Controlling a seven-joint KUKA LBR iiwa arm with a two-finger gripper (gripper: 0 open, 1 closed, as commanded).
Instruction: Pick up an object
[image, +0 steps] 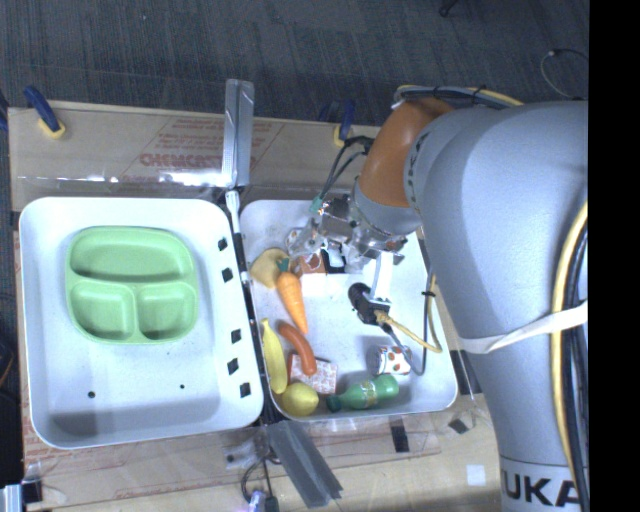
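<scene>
The big grey arm (510, 230) loomed nearest you. Its tool (318, 245) sat low in the right bin (440, 385), just above the carrot (290, 295). Its grip state I couldn't tell. You'd do best to descend squarely over the carrot, clear of the bin's divider wall.

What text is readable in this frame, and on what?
"UKA": white letters low on the grey arm, cut off at the frame's bottom edge.
Red print on the cardboard sheet behind the bins: seen upside down, too blurred to read.
Small carton in the right bin: red and white markings, too small to read.
</scene>
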